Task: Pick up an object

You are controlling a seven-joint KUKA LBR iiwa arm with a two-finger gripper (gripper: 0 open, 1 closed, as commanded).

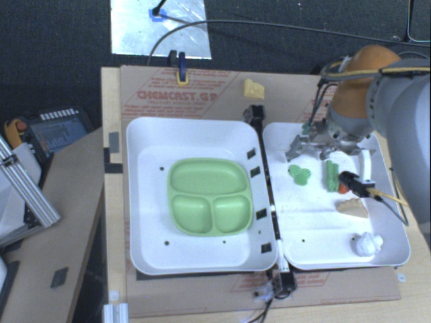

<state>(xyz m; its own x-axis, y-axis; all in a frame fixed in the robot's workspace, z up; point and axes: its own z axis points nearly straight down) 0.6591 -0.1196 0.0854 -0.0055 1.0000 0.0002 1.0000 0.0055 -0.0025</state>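
My gripper [310,155] hangs over the back of the right bin [316,247]. It is open, its fingers [293,151] spread wide with nothing between them. Just in front of it lies a small green leafy piece [300,175]. To the right of that lies a green stick-shaped piece [332,174]. Further right are a small orange-red item [343,189] and a tan wedge [353,207]. A white lump [364,245] sits in the bin's front right corner.
The left bin [145,180] holds a green divided plate [207,196]. A black divider strip [263,180] with clips runs between the bins. A yellow block [254,88] lies on the board behind them. A black-and-yellow cable [377,194] crosses the right bin's right side.
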